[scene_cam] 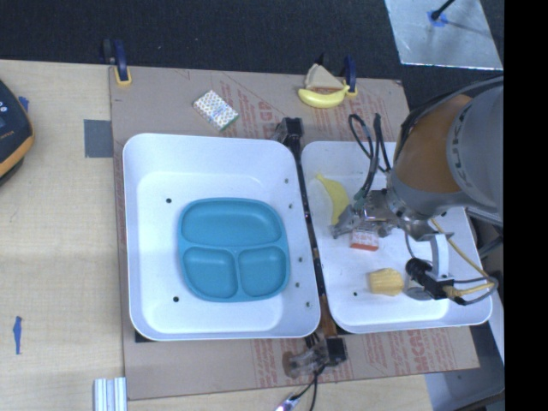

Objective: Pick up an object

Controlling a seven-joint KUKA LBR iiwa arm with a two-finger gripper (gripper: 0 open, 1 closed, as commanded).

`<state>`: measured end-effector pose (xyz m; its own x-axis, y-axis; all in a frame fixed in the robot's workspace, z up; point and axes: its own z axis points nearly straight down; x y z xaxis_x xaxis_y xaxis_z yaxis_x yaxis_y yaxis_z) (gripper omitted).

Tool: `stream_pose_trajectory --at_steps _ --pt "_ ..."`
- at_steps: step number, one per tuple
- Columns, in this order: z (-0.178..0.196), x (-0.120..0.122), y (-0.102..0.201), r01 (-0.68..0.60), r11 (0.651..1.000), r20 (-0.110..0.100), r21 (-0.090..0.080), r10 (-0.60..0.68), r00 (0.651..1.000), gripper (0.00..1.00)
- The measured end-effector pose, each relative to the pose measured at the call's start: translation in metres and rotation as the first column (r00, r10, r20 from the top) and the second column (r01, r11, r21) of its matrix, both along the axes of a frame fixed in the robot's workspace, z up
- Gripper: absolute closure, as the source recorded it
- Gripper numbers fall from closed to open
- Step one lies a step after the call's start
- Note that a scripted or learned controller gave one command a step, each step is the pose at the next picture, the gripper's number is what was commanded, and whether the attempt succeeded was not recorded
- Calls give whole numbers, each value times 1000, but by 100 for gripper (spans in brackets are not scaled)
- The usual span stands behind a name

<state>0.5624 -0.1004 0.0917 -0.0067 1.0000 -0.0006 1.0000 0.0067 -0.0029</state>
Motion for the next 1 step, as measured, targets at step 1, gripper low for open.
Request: stream_pose_trajectory --at_steps 1 --pt "10 0 -1 -1 1000 -2 0 1 1000 100"
